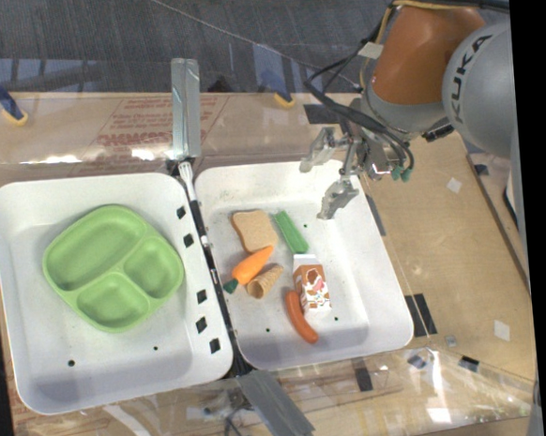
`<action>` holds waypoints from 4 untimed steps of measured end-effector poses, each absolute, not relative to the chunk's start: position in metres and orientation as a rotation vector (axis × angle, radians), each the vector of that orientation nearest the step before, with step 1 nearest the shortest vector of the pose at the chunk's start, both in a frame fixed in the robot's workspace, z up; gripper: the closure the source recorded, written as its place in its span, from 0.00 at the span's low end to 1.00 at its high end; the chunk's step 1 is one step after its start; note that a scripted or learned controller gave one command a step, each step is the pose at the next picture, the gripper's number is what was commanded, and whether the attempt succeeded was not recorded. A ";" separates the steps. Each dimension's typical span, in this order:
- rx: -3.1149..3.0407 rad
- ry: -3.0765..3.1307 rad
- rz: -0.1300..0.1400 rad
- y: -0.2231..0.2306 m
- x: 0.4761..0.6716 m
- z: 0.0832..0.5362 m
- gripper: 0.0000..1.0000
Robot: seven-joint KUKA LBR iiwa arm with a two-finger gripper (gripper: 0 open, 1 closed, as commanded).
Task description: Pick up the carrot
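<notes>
At the near edge we see the bench (466, 272), a tan board under a glossy clear sheet with bits of dark tape, and a grey strip (274, 405) lying just below the seam where the two bins meet. On it we see the left bin (40, 372), white and shallow, holding a green divided plate (112, 265) with three compartments. Beside it, touching along a dark clipped seam, sits the right bin (375, 322). Nearest to us in that bin lies a red sausage (301, 316), and just beside it a small juice carton (311, 287). A little farther in we find the carrot (251, 266), orange with a dark green stub at its left end, lying at a slant near the bin's left wall and touching a tan cone-shaped piece (265, 281) on its near side. Beyond the carrot rests a slice of bread (253, 228) and next to that a green stick (290, 232). Farther still, over the bin's far right corner, hangs the gripper (337, 174), well apart from the carrot; its jaws look spread and released, with nothing between them. Behind it rise the orange band (419, 46) and the grey arm (487, 73). Past the bench we see dark carpet (70, 31).
</notes>
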State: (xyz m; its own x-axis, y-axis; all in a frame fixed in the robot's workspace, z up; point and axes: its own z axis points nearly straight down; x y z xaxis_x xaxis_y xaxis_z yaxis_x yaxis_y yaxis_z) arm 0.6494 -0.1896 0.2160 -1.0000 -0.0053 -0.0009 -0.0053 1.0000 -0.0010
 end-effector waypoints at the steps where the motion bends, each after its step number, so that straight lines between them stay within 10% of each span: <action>1: -0.223 3.135 0.004 -0.110 0.657 0.092 0.00; 2: -0.231 3.130 -0.001 -0.110 0.659 0.104 1.00; 3: 0.217 3.126 0.000 -0.057 0.659 0.196 1.00; 4: -1.143 2.926 0.001 -0.044 0.611 0.192 1.00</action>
